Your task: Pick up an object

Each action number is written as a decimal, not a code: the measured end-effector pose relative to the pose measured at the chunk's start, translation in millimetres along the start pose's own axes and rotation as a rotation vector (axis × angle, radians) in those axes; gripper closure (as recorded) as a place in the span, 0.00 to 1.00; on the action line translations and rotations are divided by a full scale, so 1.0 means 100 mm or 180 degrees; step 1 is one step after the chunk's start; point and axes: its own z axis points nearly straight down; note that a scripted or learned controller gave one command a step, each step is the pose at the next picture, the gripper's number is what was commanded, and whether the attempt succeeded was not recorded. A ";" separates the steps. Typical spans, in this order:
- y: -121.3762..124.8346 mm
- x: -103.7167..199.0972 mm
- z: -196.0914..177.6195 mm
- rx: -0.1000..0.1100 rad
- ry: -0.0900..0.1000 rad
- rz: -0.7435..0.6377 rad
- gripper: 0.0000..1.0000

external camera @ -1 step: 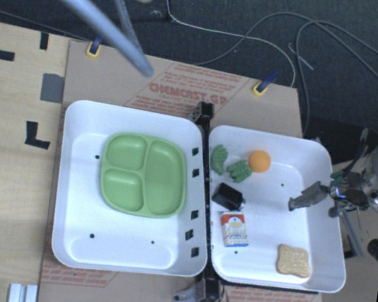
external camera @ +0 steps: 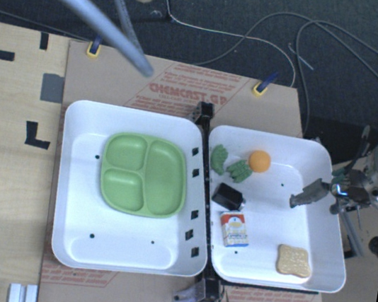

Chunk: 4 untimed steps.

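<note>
My gripper (external camera: 301,196) hangs over the right bin (external camera: 330,167) (finger state unclear), well apart from the orange ball (external camera: 260,161).

We see two shallow white bins side by side, the left bin (external camera: 68,184) and the right bin (external camera: 322,276), resting on a brown cardboard sheet (external camera: 185,85) printed with red lettering. The sheet lies on the wooden desk (external camera: 0,165), which bears black tape marks (external camera: 32,133). Beyond it, thin cables (external camera: 282,26) loop over a dark carpet (external camera: 355,17).
</note>
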 end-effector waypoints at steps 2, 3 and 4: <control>0.03 0.01 1.18 0.0006 0.0002 -0.0001 0.00; 0.03 0.01 1.70 0.0006 0.0002 0.0000 0.00; 0.03 0.02 1.59 0.0004 0.0003 -0.0002 1.00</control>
